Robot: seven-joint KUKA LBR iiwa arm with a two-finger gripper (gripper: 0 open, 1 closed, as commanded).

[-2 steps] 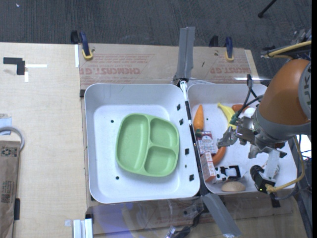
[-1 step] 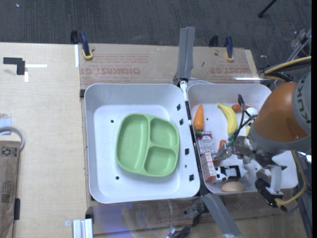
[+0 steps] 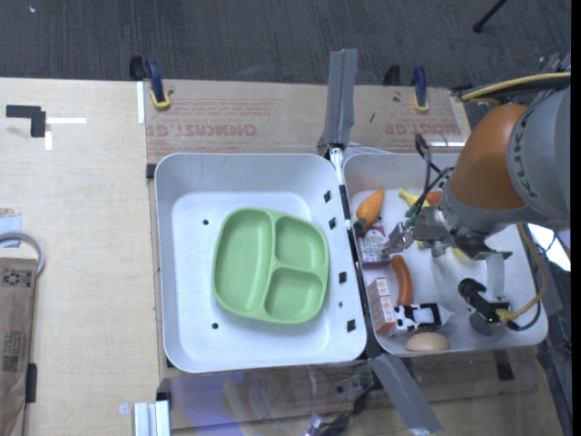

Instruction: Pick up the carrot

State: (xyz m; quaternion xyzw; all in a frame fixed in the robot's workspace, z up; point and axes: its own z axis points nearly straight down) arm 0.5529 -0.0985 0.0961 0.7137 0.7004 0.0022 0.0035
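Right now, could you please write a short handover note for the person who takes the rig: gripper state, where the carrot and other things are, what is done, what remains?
Gripper: over the right white bin, beside the orange carrot with green top; whether its fingers are open or shut cannot be judged.
Carrot: lies at that bin's upper left, not lifted.
Near it: red sausage, black-and-white milk carton, beige egg-shaped piece.
Left white bin: holds the green three-compartment plate.
Done: approach only.
Left: grasp and lift the carrot.
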